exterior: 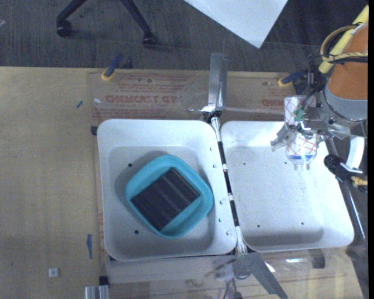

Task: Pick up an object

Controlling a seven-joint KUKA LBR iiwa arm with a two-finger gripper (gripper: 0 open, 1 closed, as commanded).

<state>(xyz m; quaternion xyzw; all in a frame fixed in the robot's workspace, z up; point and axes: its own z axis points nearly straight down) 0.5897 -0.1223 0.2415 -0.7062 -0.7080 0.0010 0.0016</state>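
**Bottle at my tool, over the right bin**

I count two white bins side by side on the tan surface point(47, 175). The left bin point(111, 146) holds one blue dish point(196, 187), and one dark ridged block point(165, 198) lies inside it. Above the far right part of the right bin point(280, 233) my tool point(299, 125) hangs with one clear plastic bottle point(301, 150) right at it, neck pointing toward the near side. The bottle bears a white label with red and blue marks. I cannot tell whether my tool is spread or pressed together, so I cannot say it grips the bottle.

One yellow-and-blue clamp point(112, 65) sits on the far edge of the surface. Beyond lies dark carpet point(175, 23), one chair base point(105, 17) and one white sheet point(239, 17).
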